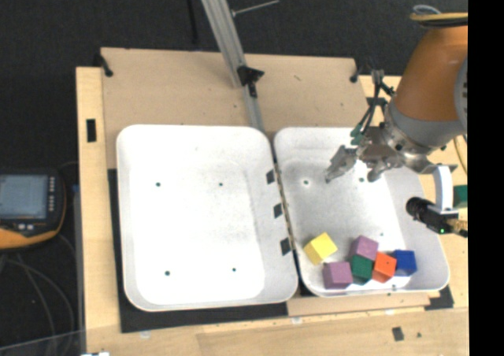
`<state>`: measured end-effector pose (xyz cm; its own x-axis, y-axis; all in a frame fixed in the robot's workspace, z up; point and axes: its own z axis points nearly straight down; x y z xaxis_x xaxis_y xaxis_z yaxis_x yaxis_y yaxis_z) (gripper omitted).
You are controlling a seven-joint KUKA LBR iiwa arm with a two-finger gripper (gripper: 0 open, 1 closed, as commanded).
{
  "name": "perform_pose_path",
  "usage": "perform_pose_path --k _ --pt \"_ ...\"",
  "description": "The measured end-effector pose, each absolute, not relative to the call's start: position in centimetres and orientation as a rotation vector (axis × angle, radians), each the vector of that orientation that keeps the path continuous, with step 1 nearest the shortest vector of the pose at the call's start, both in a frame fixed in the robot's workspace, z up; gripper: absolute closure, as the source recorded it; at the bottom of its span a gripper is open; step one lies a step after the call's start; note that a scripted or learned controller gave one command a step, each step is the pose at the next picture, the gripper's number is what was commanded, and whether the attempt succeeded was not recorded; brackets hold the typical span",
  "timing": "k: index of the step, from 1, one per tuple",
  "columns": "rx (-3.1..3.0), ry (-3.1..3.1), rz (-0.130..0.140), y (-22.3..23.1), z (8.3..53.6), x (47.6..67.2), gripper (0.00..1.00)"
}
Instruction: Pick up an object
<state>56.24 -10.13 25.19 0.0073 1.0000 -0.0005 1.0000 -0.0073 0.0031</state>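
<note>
Several small blocks lie clustered at the near end of the right bin (315, 150): a yellow block (320, 248), two purple blocks (365, 248) (338, 273), a green block (361, 267), an orange block (384, 266) and a blue block (404, 261). My gripper (356, 167) hangs over the far half of the right bin, well above and behind the blocks. Its fingers (340, 164) are spread apart with nothing between them.
The left bin (197, 213) lies beside the right one, their rims meeting at the middle. A slanted metal rail (224, 31) rises from the bench behind the bins. A small screen device (27, 201) sits off the bench at the left.
</note>
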Motion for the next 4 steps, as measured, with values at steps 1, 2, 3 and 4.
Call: perform_pose_path --k 1,2,3,4 --pt "2.229 2.209 0.003 -10.1 25.2 56.2 0.00" --pt "2.231 2.202 0.006 -10.3 26.3 56.3 1.00" --pt "2.216 2.234 -0.002 -3.0 21.1 56.3 1.00" --pt "2.210 2.221 0.011 -3.8 34.2 59.7 1.00"
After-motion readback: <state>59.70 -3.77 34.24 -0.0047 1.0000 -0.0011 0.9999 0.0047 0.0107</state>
